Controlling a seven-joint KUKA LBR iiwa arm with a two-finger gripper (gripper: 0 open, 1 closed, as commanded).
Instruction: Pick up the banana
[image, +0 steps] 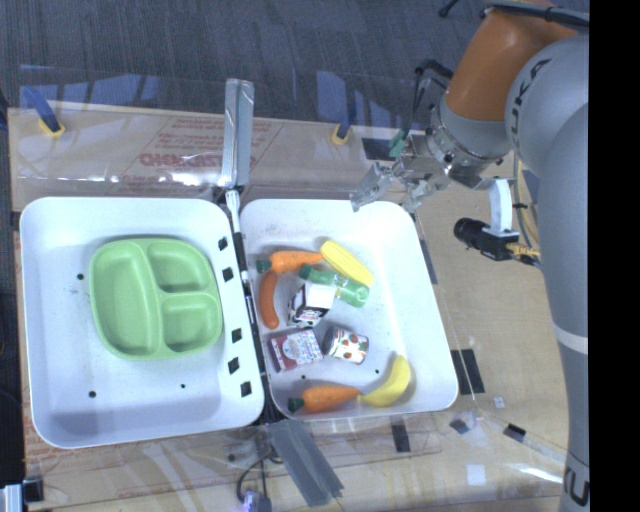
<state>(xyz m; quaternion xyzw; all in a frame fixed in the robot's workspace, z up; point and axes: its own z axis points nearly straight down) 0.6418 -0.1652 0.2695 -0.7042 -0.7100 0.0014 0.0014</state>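
One fixed camera looks down at a slant from above the bench (500, 330), taking in both bins, the left bin (50, 300) and right bin (425, 300), fairly closely.

- My fingers (385, 192) hung at the far rim of the right bin (425, 300), over its back edge.
- The banana (392, 383) lay well apart from them, in the near right corner.
- A carrot (325, 398) lay just left of the banana.
- The tray (157, 296) sat in the left bin (50, 330), far to my fingers' left.
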